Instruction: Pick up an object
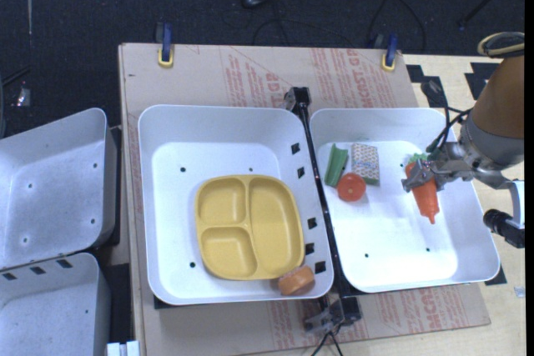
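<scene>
Arm [501,117] enters from the right, cut off by the frame edge; only the grey wrist and part of the orange band show. Gripper [420,175] sits over the right part of the right white bin [392,267]. An orange carrot-shaped toy [427,200] hangs or lies directly at the gripper, its top end hidden under the hardware. Can't tell whether it's clamped or just lying on the bin floor below, and can't tell whether the gripper is spread or closed.

Left in the same bin, at its far side: a green strip-shaped piece [335,163], a small pale patterned packet [365,162], and a red ball-like object [352,188] just near of them, all bunched together, well apart from the carrot.

Left white bin [167,179] holds a yellow three-compartment plastic plate [249,226]. A small orange-brown rounded object [296,280] sits at the bin's near right corner, by the plate's edge; shape hard to make out.

Both bins rest on a cardboard-covered worktop [217,71].
</scene>
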Robot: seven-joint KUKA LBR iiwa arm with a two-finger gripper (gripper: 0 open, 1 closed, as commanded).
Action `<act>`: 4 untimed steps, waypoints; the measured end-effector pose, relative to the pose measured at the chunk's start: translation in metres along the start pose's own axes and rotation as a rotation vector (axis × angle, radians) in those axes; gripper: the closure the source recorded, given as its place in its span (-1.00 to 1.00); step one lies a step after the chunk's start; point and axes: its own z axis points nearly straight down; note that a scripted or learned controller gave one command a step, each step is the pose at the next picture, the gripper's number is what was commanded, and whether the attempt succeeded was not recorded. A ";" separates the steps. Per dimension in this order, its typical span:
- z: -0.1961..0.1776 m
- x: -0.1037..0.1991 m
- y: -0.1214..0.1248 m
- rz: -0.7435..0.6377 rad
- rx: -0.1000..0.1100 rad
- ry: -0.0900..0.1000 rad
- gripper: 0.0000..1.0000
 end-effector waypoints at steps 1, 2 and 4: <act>-0.038 0.000 0.001 -0.001 0.001 0.000 1.00; -0.041 0.057 0.009 -0.006 0.006 0.005 1.00; -0.048 0.164 0.003 -0.006 0.005 0.004 1.00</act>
